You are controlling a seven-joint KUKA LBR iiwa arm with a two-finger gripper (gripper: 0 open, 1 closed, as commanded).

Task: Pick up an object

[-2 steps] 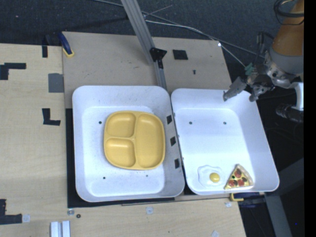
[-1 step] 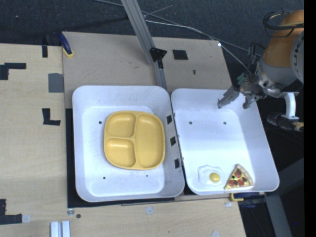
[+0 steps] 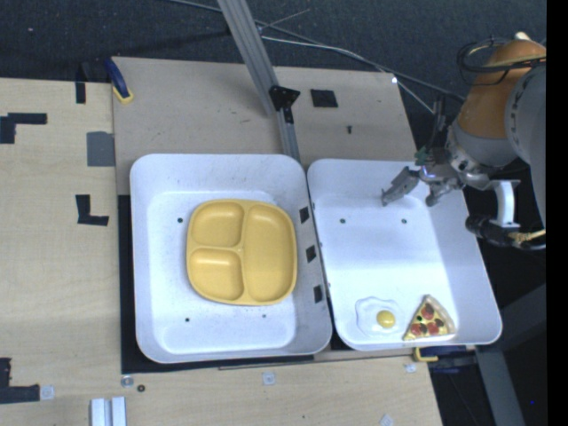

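Observation:
A fried egg toy (image 3: 377, 315) lies at the near edge of the right bin (image 3: 390, 238). Right beside it, in the near right corner, is a pizza slice toy (image 3: 429, 319). A yellow three-part plate (image 3: 241, 251) rests in the middle of the left bin (image 3: 169, 193). My gripper (image 3: 413, 193) hangs over the far right part of the right bin, well away from the egg and the pizza. Its fingers are spread apart and hold nothing.
A slanted metal pole (image 3: 257, 60) runs down to the gap between the bins at the back. The grey arm with its orange band (image 3: 497, 87) reaches in from the upper right. Cables (image 3: 355, 56) lie on the dark floor behind the bench.

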